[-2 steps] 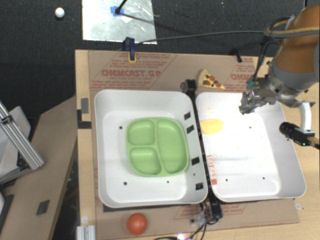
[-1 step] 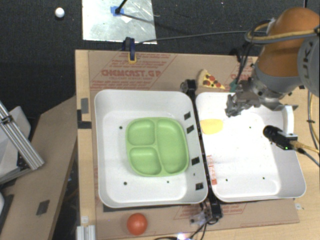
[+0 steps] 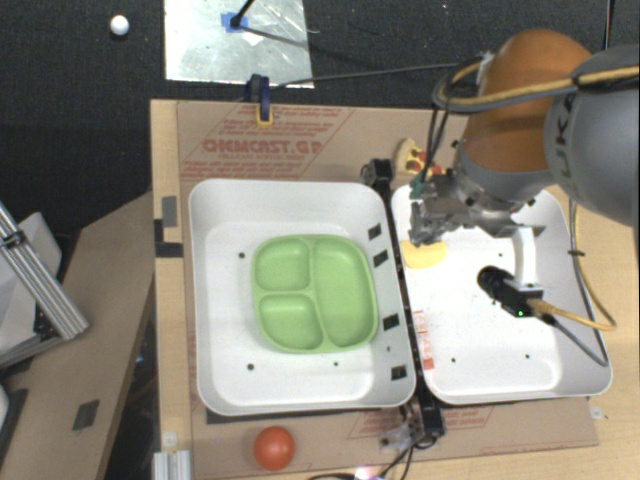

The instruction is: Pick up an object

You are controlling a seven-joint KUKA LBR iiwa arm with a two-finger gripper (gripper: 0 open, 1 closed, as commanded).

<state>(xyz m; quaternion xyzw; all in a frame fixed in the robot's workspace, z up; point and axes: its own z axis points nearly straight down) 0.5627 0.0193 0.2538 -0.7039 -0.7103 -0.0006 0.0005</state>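
Pale yellow object (image 3: 425,255), soft-edged and flattish, lies in the right bin (image 3: 500,368) hard against its left wall, near the far end. Exact shape unclear; its upper part is hidden by the arm's tooling.

Pincer (image 3: 424,230) hangs directly over that yellow piece, pointing down, its dark metal tip at or just above the object's top edge. Whether it touches cannot be told, and its state cannot be told either: the tip reads as one dark cluster.

Arm (image 3: 540,108) reaches in from the right, bent over the right bin. Wrist section is a rounded orange dome with a glossy finish, joined to a smooth grey casing at the far right. Cables loop off the wrist; one pale cable trails across the bin toward the right edge. A small black unit (image 3: 505,290) with a green light sits on a white bracket below the wrist, over the bin floor.

Both bins are shallow, white, matte plastic with rounded corners, set side by side and touching along a line of black clips.

Left bin (image 3: 225,368) holds a light green tray (image 3: 313,293), smooth plastic, rounded, split into three compartments.

Bench (image 3: 290,138) surface is tan cardboard with red print. An orange-red ball (image 3: 273,447) rests on it just in front of the left bin.
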